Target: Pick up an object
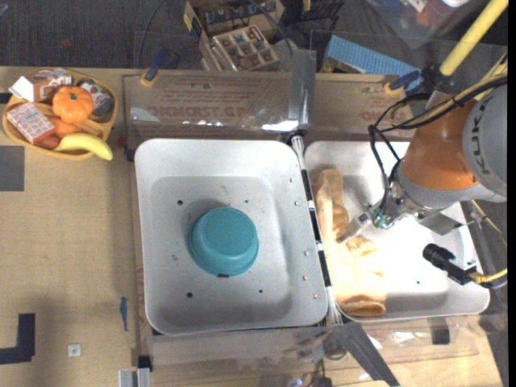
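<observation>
The gripper (352,230) hangs low in the right bin (435,297), touching the bread-like pieces (332,204); its grip I cannot tell.

A tan wooden bench (64,240) meets dark carpet (81,14) (cluttered with boxes (238,31)) along its far edge.

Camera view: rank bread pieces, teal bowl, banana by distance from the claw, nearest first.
1. Bread pieces: right bin, along its left wall, right beside the claw.
2. Teal bowl: upside down in the middle of the left bin, across the divider.
3. Banana: in the basket at the bench's far left corner, well past both bins.
</observation>
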You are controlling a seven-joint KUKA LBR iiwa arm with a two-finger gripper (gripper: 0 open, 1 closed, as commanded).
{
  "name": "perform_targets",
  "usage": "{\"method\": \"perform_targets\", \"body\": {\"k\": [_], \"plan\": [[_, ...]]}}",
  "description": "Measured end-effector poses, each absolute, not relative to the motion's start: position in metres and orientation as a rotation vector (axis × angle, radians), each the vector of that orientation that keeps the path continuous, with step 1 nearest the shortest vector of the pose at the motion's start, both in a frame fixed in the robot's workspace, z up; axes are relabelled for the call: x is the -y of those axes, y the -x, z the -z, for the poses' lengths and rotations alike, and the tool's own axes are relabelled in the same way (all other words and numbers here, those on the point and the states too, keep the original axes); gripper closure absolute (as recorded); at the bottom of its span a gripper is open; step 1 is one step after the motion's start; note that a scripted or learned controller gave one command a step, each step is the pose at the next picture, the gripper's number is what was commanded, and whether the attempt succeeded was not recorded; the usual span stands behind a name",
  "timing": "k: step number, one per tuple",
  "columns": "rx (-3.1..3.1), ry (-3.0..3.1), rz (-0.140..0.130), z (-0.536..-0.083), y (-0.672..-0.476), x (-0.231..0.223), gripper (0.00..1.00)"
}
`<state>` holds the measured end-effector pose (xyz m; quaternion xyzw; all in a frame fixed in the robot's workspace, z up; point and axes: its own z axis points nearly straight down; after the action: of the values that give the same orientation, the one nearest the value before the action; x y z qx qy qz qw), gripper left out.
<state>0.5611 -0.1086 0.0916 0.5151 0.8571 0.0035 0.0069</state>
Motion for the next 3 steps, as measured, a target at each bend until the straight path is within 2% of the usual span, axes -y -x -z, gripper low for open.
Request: {"method": "perform_targets", "body": {"k": [1, 2, 3], "plan": [[-2.681, -1.611, -0.009, -0.091, -0.606, 0.112, 0.00], [-2.708, -1.569, -0.010, -0.091, -0.570, 0.116, 0.00], [-2.710, -1.560, -0.007, -0.092, -0.564, 0.103, 0.00]]}}
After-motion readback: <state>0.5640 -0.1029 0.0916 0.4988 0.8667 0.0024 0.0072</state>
